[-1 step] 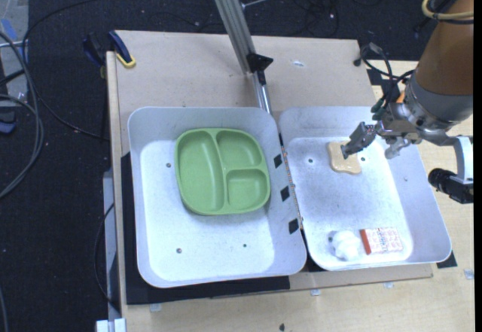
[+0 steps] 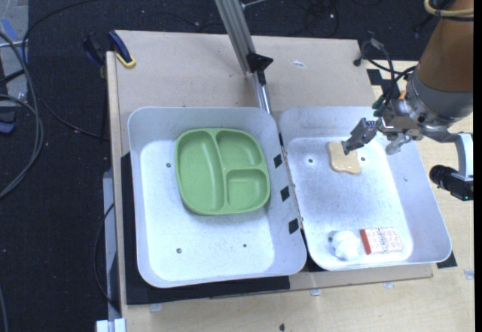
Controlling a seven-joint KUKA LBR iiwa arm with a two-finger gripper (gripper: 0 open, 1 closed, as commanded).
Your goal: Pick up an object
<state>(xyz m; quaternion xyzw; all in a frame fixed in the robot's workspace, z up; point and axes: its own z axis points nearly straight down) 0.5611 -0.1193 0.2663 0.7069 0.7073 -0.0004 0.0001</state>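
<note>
My gripper (image 2: 374, 136) hangs fingers spread, holding nothing. The tan slice (image 2: 346, 159) lies just below-left of it, so I hover to line up a grasp.

Tool (image 2: 374, 135) above right bin (image 2: 422, 195), beside tan piece (image 2: 345, 159); green tray (image 2: 223, 171) in left bin (image 2: 151, 195).

Over in the left bin (image 2: 151, 248) sits a green divided plate (image 2: 223, 171), three compartments, lying flat and a touch toward the far side. The right bin (image 2: 422, 202) lies just beside it, the two rims touching along black clips (image 2: 287, 191) at the seam. Both rest on the pale wooden bench (image 2: 188, 67). A grey metal pole (image 2: 233, 10) slants up from the far edge between the bins. A blue and yellow clamp (image 2: 120, 50) grips the bench's far left corner. Black cables (image 2: 45, 44) trail across the dark floor.
</note>
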